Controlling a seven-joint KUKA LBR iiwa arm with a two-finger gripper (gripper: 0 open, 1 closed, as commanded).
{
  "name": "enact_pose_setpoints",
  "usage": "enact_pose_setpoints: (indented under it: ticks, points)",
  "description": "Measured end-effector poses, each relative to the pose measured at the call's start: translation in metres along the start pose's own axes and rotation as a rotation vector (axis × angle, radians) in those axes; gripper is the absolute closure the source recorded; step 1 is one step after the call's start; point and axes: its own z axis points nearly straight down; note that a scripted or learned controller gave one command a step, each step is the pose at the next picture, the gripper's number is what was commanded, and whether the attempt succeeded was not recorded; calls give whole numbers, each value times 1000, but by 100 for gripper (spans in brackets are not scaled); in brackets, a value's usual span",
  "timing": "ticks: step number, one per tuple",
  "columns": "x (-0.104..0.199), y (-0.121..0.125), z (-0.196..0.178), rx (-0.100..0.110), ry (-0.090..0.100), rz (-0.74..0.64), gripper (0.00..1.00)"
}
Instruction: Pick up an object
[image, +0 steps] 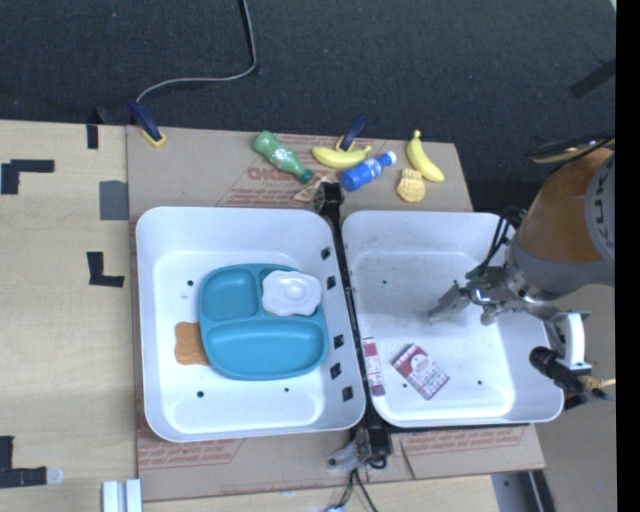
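Nearest the camera, a red packet (421, 369) is lying flat on the floor of the right bin (400, 235), toward its front edge, touching nothing. Just beyond it, the pincer (462, 303) is hanging over the middle of that bin with its fingers spreading apart and nothing between them; one finger (444, 305) is pointing left, and the packet is sitting below and to its left, apart from it. The grey arm (560, 250) with its orange band is reaching in from the right.

In the left bin (160, 250), a blue tray (260, 335) is resting on the floor, a white lump (291, 292) is sitting on its upper right corner, and an orange piece (187, 343) is poking out at its left side.

Farther back, on the bench (60, 300) behind the bins, a green bottle (282, 156), two bananas (341, 156) (424, 159), a blue bottle (366, 171) and a yellow piece (410, 185) are lying in a row.
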Motion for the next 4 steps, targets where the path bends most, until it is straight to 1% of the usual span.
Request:
enact_pose_setpoints:
  ticks: [1, 2, 3, 4]
  points:
    - [67, -23, 62, 2, 3, -2, 0]
    - [66, -22, 52, 0, 1, -1, 100]
    - [66, -22, 53, 0, 2, -1, 0]
    - [70, 35, 64, -2, 2, -2, 0]
